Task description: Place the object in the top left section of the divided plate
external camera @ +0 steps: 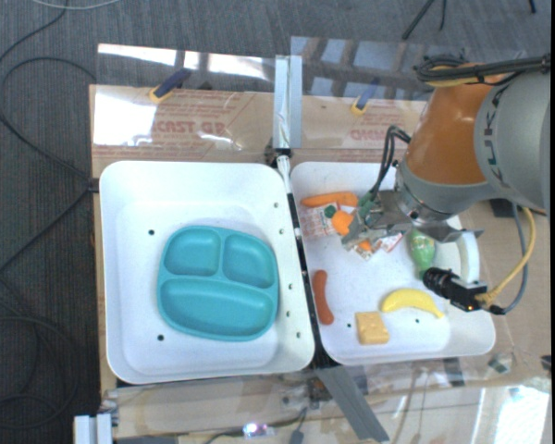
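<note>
While the plate (pixel 219 281) in the left bin (pixel 129 340) sits bare, the task looks barely begun. In the camera view the gripper (pixel 365 229) hangs low in the right bin (pixel 472 340) over a carrot (pixel 329 199) and small scraps; its grip I cannot tell. Sausage (pixel 323 297), banana (pixel 412 302) and cracker (pixel 371 327) lie apart. The bin walls between must be cleared; above the plate there is open room.

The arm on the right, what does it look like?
The arm is thick and rounded, a grey shell above a broad orange band. Black cables and a yellow one loop beside it. Its end effector is small, dark metal with pale parts.
</note>
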You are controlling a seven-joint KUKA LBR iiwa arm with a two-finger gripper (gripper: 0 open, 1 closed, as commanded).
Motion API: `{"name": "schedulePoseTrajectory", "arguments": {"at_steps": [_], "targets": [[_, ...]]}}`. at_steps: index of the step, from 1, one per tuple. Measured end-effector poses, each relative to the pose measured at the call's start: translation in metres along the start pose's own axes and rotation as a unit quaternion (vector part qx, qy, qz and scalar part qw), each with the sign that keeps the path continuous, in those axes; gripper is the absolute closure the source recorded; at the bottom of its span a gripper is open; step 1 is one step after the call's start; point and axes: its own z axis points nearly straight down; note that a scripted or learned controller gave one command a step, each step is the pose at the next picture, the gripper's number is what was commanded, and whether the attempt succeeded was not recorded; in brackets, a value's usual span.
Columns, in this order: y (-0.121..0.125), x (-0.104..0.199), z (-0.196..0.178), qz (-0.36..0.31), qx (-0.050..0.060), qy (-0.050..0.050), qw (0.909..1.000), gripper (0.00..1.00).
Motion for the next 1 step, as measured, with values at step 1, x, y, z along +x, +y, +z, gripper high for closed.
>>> {"name": "schedulePoseTrajectory", "arguments": {"at_steps": [1], "targets": [[-0.0323,0.0506,0.0338,-0.176,0.000,0.003,0.9844,1.00]]}}
